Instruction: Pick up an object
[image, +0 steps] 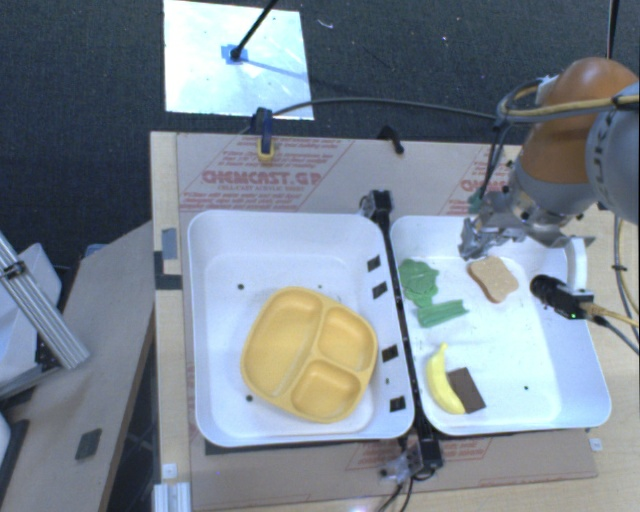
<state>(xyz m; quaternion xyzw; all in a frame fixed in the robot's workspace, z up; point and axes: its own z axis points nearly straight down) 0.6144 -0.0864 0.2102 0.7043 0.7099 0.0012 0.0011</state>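
A grey arm with an orange band is seen at the upper right of the frame, reaching down into the right-hand white bin. Its tool is poised at the upper edge of that bin, just above and to the left of a slice of toy bread. Whether the tool is apart or together cannot be told; nothing is seen held by it.

The step in hand is judged to be the approach, with the bread as the likely target. A short descent and a shift toward the slice are called for next, then a closing on its edges.

The bread is tan, flat and rounded, probably rigid plastic. Towards the middle of the frame, green leafy pieces are seen, ruffled and thin. At the lower part of the bin lie a smooth curved yellow banana and a small brown block, touching. In the left bin a glossy yellow tray with three compartments is set at a tilt.
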